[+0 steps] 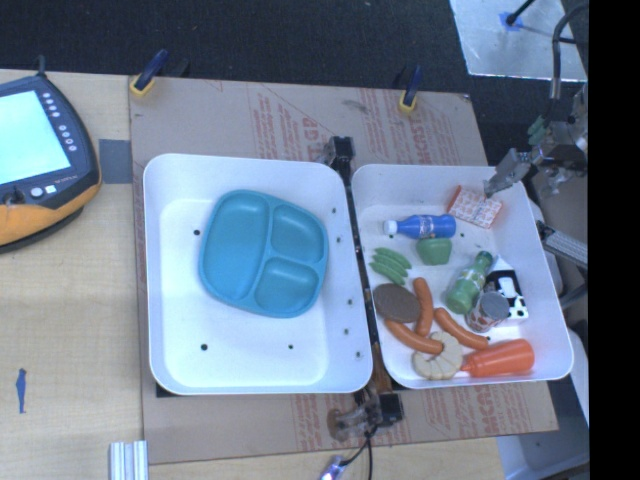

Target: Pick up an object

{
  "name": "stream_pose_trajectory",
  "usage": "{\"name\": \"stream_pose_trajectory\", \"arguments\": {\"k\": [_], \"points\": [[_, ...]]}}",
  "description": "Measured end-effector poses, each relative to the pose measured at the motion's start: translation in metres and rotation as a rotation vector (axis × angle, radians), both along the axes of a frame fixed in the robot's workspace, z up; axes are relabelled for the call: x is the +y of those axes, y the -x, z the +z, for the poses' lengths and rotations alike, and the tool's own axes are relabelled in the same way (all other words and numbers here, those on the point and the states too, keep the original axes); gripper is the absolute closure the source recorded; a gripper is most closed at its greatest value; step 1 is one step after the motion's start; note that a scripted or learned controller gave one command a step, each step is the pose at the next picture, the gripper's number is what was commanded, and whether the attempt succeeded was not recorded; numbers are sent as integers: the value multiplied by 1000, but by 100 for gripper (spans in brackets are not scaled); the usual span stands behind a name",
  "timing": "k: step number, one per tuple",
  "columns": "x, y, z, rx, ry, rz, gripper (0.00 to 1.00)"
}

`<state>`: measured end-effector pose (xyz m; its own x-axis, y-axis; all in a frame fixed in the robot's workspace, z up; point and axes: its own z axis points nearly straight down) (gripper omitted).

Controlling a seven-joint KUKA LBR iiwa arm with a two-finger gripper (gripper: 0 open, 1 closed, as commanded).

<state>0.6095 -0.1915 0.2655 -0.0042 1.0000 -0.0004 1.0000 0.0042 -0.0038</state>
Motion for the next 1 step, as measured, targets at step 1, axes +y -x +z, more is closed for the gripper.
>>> {"name": "stream_pose_trajectory", "arguments": {"k": [1], "points": [[8, -33, -118, 2, 0, 3, 0]]}}
